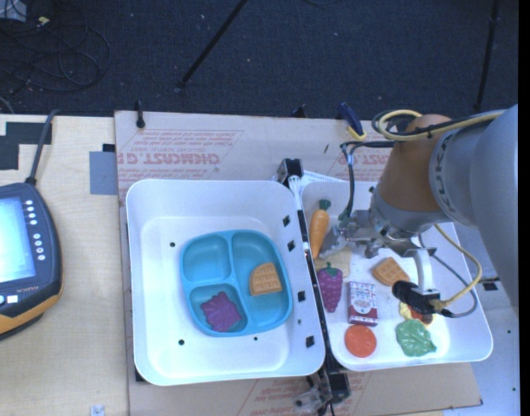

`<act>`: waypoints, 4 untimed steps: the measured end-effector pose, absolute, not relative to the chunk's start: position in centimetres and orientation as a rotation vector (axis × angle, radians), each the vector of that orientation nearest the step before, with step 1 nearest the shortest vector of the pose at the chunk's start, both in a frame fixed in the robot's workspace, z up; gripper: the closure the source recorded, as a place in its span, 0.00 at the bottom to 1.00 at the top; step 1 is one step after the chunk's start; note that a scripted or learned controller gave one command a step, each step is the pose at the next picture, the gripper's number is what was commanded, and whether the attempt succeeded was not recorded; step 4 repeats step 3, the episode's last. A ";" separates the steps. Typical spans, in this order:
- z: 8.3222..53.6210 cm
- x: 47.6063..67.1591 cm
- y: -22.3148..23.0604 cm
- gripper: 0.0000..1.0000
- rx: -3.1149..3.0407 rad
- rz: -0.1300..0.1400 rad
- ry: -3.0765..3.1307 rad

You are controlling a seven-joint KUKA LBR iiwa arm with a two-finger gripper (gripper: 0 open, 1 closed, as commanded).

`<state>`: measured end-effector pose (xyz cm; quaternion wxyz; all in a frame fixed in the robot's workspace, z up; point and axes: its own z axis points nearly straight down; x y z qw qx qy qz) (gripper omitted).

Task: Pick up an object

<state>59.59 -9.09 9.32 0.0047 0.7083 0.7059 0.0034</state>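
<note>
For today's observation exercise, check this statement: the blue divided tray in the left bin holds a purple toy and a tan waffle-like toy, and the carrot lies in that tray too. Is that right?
Not quite. The camera view shows the carrot in the right bin, by its left wall, not in the blue divided tray. The purple toy and tan waffle-like toy do sit in that tray, inside the left bin.

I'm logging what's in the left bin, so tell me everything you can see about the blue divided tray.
The blue divided tray is a light blue, plastic-looking dish with rounded corners, split into four compartments. It lies flat on the floor of the left white bin, roughly in the middle, turned slightly askew to the bin walls. Its near-left compartment holds a purple toy food piece; its right compartment holds an orange-tan waffle-like piece. The two far compartments show bare blue. Nothing else touches it.
</note>
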 end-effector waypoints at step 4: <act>9.2 64.6 -8.4 0.00 2.217 0.004 2.216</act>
